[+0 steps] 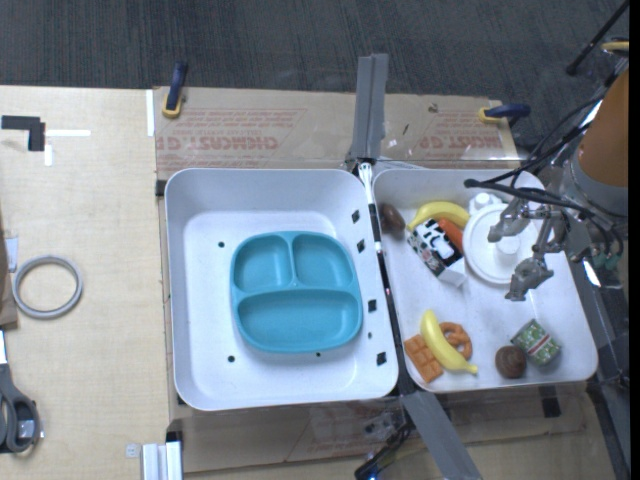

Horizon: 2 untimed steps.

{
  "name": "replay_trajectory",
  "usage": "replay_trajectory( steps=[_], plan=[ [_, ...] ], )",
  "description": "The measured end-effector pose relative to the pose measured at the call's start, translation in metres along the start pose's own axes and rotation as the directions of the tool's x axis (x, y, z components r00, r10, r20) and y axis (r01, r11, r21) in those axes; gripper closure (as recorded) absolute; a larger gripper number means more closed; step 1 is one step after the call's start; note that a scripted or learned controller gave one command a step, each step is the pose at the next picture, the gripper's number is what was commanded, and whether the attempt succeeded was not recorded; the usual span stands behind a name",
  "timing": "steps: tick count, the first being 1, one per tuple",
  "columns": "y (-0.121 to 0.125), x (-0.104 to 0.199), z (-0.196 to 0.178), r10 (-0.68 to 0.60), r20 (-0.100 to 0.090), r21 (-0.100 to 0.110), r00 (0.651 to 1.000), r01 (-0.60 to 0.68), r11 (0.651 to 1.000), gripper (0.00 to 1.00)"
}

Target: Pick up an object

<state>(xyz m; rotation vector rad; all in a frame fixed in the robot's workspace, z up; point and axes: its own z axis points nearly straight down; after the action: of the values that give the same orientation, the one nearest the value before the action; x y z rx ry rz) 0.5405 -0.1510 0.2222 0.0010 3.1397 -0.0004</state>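
Nothing's picked up yet, the gripper just hangs over the right bin with jaws apart and empty, so the whole grab's left.

Floor: dark grey carpet, across the top.
Bench: pale wood surface, lit evenly.
Cardboard: brown sheet with red print, behind the bins.
Clamps: blue and yellow, at the cardboard's far edge.
Tape roll: grey ring, left side of bench.
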Motion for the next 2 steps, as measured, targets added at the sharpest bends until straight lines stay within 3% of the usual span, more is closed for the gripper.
replay_trajectory(
  steps=[1, 2],
  plan=[
    [0.037, -0.049, 0.107, 0.075, 0.031, 0.004, 0.997, -0.075, 0.997, 0.00],
    [0.051, -0.061, 0.114, 0.166, 0.033, 0.004, 0.986, -0.166, 0.986, 0.00]
  ],
)
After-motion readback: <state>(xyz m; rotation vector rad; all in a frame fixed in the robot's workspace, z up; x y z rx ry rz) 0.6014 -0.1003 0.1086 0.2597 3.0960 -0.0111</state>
